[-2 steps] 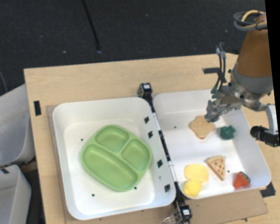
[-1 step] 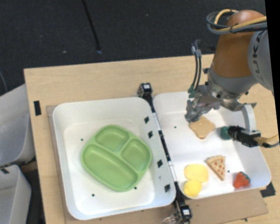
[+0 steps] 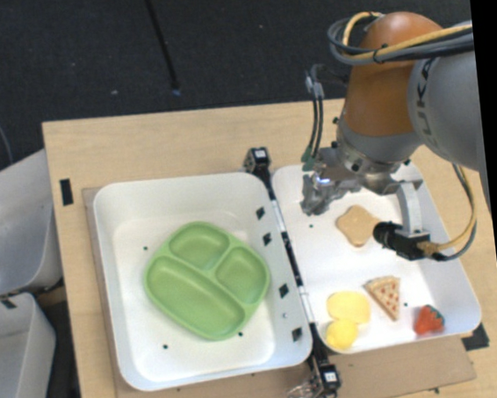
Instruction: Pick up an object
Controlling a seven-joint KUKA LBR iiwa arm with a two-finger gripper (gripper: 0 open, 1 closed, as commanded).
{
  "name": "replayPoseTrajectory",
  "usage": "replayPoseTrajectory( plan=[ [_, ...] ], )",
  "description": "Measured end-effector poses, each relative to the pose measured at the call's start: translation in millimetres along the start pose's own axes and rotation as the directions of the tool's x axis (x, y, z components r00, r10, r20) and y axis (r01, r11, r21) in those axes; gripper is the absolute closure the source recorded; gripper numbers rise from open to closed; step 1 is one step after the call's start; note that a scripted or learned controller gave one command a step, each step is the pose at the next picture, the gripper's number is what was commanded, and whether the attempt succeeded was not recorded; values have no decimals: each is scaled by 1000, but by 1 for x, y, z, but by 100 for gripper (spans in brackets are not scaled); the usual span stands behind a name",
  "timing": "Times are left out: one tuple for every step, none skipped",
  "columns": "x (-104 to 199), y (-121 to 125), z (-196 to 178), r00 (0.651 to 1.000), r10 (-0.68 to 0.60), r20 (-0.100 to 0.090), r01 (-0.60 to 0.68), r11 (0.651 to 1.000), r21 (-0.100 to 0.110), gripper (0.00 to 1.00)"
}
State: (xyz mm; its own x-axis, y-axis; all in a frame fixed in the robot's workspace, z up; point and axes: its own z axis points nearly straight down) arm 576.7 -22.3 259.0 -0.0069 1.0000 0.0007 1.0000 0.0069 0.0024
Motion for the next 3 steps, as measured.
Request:
replayPoseTrajectory(
  plan=[
    [59,8,12,1000,0,0,0,1000,2,100],
    [105,10,21,1000,1,1,-1,1000,2,100],
    [103,10,20,1000,5,1,-5,1000,2,0]
  ],
)
